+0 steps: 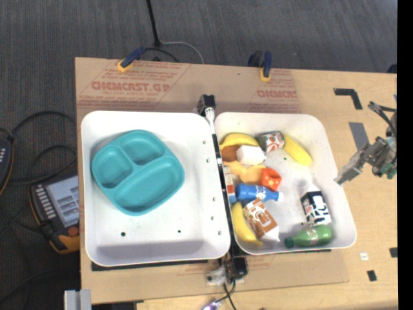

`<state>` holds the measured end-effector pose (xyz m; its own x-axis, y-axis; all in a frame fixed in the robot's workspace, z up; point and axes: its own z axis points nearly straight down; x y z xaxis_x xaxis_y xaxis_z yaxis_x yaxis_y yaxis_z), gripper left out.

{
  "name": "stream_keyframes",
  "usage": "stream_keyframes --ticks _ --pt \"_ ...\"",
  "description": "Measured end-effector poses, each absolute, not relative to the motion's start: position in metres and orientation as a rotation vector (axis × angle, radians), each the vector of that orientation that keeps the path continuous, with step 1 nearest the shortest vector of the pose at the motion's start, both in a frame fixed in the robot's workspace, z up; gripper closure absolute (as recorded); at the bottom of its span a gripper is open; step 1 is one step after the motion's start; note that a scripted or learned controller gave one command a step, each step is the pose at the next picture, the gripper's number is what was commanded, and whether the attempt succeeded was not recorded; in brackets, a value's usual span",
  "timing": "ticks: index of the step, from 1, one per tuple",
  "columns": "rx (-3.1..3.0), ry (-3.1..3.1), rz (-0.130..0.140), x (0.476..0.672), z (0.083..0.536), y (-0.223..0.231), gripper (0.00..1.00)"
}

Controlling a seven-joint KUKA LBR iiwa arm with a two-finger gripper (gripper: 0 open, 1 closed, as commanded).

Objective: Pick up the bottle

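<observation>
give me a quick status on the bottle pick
Hand outside right bin, past its right wall, nothing in it. Green bottle lying flat in the bin's near right corner, untouched. Dark can sits beside bottle, crowding the grab.

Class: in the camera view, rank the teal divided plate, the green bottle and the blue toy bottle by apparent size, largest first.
1. teal divided plate, largest by far
2. green bottle
3. blue toy bottle; looks close to the green bottle, so that order is unsure.
</observation>
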<state>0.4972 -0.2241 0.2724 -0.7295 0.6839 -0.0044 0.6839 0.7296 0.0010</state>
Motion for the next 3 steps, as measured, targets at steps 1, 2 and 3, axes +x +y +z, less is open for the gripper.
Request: stream_keyframes --ticks 1,2,3 --pt "0.698 3.063 0.0 0.484 0.18 -0.211 1.0" --pt "0.106 3.137 0.0 0.49 0.336 -0.224 1.0" --pt "-0.285 3.129 0.001 0.484 0.206 -0.223 1.0"
